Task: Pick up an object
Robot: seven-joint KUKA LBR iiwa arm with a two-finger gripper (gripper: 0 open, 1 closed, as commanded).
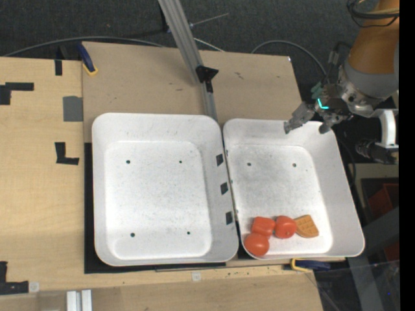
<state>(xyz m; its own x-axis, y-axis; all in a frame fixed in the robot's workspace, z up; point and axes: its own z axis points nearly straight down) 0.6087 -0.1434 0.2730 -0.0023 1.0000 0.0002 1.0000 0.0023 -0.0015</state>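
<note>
Start at the near edge. Three small rounded red objects and one orange, biscuit-like wedge lie clustered at the near rim of the right-hand shallow white plastic bin (337, 173), at about 6 o'clock within that bin. One red piece (257, 243) sits nearest the camera, touching a second red piece (262, 225) just behind it. A third red piece (284, 227) lies at 3 o'clock of the second, touching it, and the orange wedge (307, 226) rests against the third. Any one of these is a valid target.

The left-hand shallow white plastic bin (104, 173) lies alongside, on the light wooden table (39, 173).

At the far rim of the right bin, at about 1 o'clock, hovers the two-finger end effector (310, 121) of the grey-and-orange arm (373, 50). Its two fingers stand apart with nothing between them.

Recommended procedure, as a judgement from this layout:
1. Travel the end effector across the bin towards 6 o'clock, well above the rim.
2. Select the orange wedge, the outermost piece, which has free space on its 3 o'clock side.
3. Align the finger gap so one finger enters that free side.
4. Descend vertically; the near wall is close and may obstruct a finger.
5. Close, then lift straight up.

Risk: the touching pieces may be pushed aside rather than pinched.
</note>
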